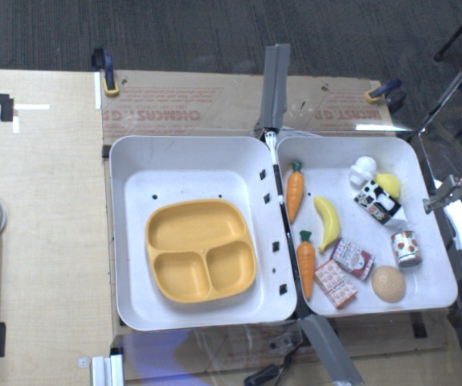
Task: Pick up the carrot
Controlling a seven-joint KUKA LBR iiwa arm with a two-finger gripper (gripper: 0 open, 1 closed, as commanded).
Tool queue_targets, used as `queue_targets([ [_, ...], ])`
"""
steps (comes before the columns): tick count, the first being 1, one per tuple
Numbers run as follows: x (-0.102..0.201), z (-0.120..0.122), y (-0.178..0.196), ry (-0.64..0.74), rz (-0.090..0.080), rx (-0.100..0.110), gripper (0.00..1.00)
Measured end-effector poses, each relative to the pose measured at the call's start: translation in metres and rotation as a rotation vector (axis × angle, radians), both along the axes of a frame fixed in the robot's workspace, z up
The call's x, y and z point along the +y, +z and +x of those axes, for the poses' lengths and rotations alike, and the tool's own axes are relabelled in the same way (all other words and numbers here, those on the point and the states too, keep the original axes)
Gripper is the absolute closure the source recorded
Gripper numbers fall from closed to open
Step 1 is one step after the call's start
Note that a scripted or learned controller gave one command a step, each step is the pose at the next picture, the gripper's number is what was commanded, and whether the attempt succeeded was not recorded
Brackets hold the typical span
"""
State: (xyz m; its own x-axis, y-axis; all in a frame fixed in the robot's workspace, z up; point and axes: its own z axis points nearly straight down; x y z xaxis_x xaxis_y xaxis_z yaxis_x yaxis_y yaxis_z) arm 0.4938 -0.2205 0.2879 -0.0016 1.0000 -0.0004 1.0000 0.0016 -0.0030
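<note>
Pale wood surface [46,240] carried two white bins side by side at the middle of the frame. Two carrots lay in the right bin [339,155], both close along its left wall. The upper carrot [295,195] and the lower carrot [306,265] each had their long axis nearly up-down in the frame, green top toward the upper edge, tip toward the lower edge. A banana [327,223] lay just right of them. The left bin [126,175] held a yellow divided plate [201,249].

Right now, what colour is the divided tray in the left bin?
Yellow-orange divided tray, plain, seen in the camera view.
</note>
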Motion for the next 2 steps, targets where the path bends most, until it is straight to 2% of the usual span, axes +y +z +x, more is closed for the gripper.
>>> queue_targets([
  [1, 0.070, -0.013, -0.073, 0.121, 0.001, 0.000, 0.00],
  [2, 0.194, 0.000, -0.097, 0.344, 0.001, 0.000, 0.00],
])
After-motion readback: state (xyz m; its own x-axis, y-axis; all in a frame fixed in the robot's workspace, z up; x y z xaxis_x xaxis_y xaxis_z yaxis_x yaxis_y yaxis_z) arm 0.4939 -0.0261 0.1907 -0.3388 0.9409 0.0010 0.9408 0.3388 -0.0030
